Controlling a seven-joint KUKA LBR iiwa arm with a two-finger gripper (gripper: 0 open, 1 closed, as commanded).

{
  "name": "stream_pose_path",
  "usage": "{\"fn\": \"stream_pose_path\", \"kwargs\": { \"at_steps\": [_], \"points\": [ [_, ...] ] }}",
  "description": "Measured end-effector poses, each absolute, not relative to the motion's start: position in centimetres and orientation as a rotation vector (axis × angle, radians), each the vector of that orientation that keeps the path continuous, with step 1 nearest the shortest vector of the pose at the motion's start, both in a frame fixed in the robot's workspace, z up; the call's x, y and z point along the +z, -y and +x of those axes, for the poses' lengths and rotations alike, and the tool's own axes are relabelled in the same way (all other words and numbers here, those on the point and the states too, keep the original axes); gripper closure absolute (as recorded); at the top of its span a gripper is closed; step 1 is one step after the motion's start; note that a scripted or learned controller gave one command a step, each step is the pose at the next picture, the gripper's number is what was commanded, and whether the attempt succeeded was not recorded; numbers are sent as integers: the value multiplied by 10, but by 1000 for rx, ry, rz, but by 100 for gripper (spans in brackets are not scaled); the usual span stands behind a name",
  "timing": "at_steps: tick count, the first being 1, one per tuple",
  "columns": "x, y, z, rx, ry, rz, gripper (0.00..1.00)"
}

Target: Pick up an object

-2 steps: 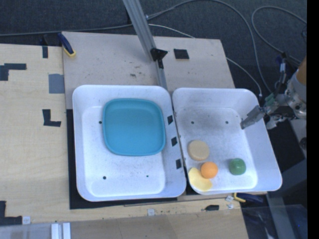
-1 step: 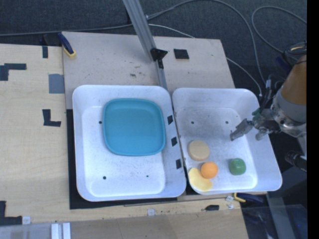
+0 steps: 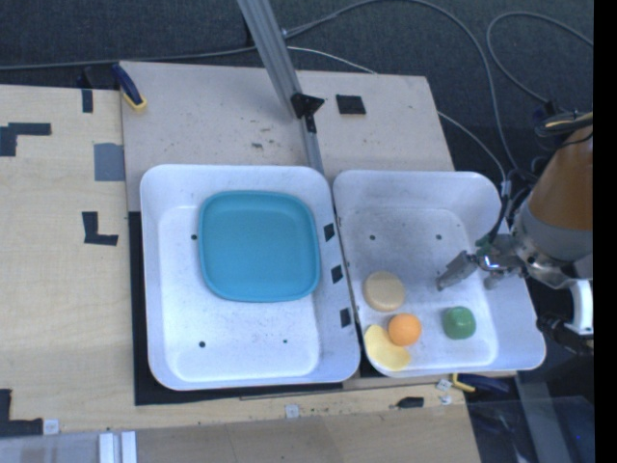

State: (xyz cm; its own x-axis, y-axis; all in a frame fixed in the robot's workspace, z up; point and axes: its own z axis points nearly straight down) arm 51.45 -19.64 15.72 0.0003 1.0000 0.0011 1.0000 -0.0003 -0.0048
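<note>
Worktop (image 3: 222, 114): carries two white bins side by side.
Left bin (image 3: 164, 287): holds a blue square plate (image 3: 258, 245).
Right bin (image 3: 415, 201): holds a tan disc (image 3: 384, 290), yellow piece (image 3: 386, 353), orange ball (image 3: 404, 330) and green object (image 3: 459, 322).
Gripper (image 3: 461, 269): fingers spread, nothing between them, above the bin floor near the green object.
Progress: no object grasped yet; descent, closure and lift remain.

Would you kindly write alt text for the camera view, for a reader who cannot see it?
A robot arm's claw hangs over the right bin, above a green ball, an orange ball, a tan disc and a yellow piece. The left bin holds a blue plate.
</note>
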Motion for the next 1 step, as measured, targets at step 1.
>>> {"fn": "stream_pose_path", "kwargs": {
  "at_steps": [1],
  "points": [
    [95, 198, 515, 5, 2218, -2217, 0]
  ]
}}
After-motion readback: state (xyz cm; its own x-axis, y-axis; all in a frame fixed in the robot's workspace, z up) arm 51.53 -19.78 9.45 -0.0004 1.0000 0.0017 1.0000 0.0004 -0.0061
